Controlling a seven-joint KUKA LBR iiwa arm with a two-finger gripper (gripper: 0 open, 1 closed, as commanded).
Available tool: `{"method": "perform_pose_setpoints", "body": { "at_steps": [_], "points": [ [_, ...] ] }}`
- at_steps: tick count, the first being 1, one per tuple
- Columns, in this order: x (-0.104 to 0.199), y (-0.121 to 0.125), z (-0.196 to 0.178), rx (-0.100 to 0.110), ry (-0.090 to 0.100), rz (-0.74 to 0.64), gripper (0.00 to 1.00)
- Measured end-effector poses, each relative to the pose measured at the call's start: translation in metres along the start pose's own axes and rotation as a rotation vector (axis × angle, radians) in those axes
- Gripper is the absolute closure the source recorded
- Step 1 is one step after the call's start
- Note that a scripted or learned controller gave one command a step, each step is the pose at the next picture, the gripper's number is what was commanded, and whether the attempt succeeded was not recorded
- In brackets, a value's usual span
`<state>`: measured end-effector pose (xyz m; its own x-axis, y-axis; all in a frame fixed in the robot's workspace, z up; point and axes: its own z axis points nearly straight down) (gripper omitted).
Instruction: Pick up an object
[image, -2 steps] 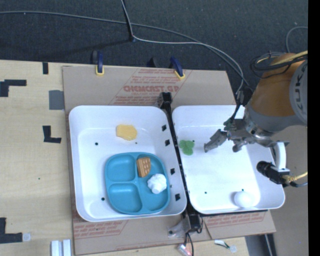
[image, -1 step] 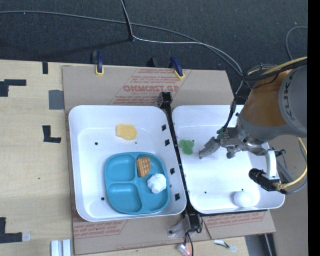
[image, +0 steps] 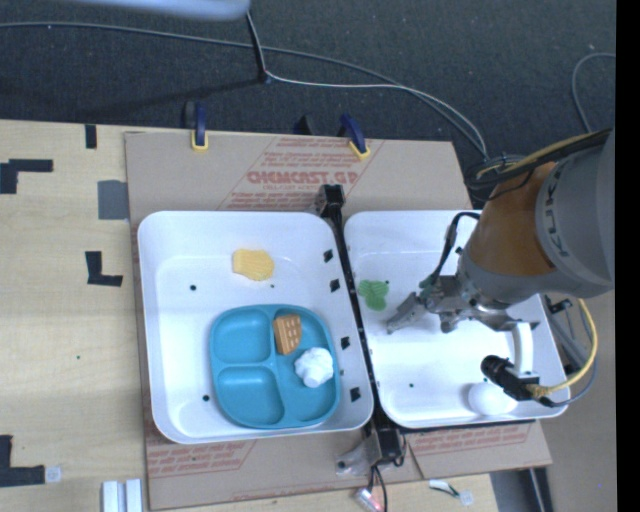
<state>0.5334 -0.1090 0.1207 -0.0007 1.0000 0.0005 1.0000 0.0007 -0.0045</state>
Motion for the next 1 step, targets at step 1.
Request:
{"method": "perform_pose_setpoints", "body": {
  "at_steps": [1],
  "points": [
    [0.0001, 0.0009, -0.0122, -0.003, 0.0, 0.0, 1.0]
  ]
}}
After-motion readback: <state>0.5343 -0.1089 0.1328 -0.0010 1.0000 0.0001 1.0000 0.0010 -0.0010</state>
